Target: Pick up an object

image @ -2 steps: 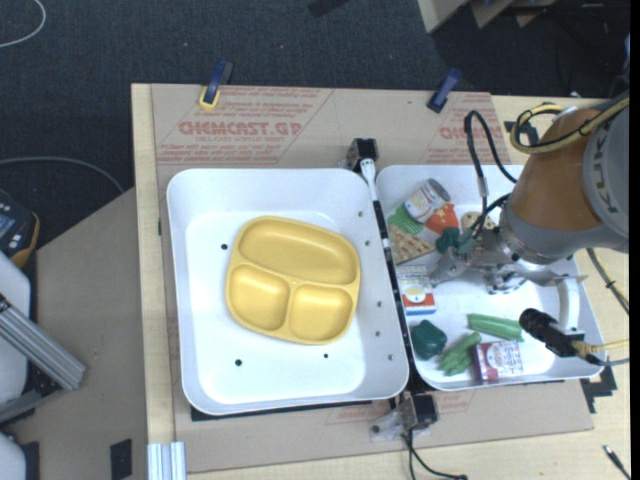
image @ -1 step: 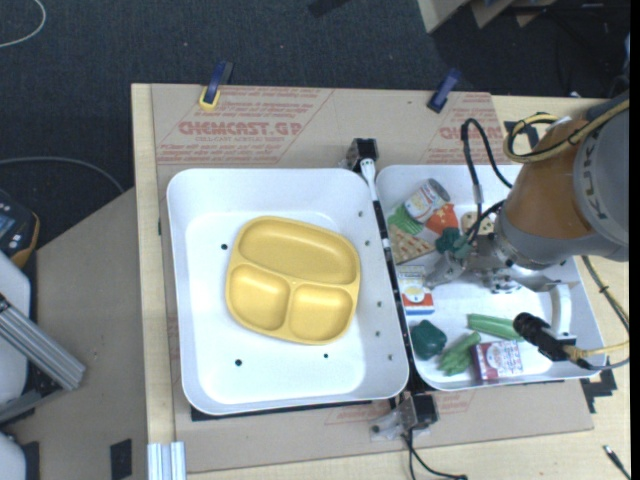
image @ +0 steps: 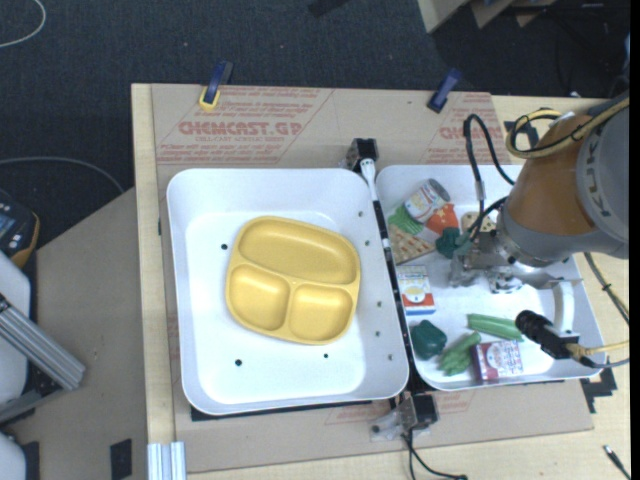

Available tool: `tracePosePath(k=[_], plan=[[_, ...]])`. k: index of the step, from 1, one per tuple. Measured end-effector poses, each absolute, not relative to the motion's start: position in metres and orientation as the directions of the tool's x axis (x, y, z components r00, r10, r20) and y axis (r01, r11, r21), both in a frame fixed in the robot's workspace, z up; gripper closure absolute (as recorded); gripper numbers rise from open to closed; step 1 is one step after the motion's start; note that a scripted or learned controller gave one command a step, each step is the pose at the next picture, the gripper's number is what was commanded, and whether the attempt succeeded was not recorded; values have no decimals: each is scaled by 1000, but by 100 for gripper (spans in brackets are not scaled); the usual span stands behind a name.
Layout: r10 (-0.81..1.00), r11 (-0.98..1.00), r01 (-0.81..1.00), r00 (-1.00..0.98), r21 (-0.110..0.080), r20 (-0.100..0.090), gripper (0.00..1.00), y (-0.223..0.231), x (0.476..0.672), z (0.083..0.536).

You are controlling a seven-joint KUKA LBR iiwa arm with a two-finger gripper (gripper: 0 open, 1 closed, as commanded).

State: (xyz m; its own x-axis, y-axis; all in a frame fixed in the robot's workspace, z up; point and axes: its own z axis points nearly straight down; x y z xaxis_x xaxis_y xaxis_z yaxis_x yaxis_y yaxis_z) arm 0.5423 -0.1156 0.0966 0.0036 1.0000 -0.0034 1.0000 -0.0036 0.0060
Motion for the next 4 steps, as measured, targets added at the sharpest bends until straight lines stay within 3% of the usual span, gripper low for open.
tracePosePath(k=[2, 3, 4], plan=[[1000, 1, 1000, -1, 8, -2, 100, -114, 537, 223], [1000, 1, 1000, -1, 3, -1, 100, -114, 538, 225], [1000, 5, 1000, -5, 3, 0, 100, -65, 556, 215]])
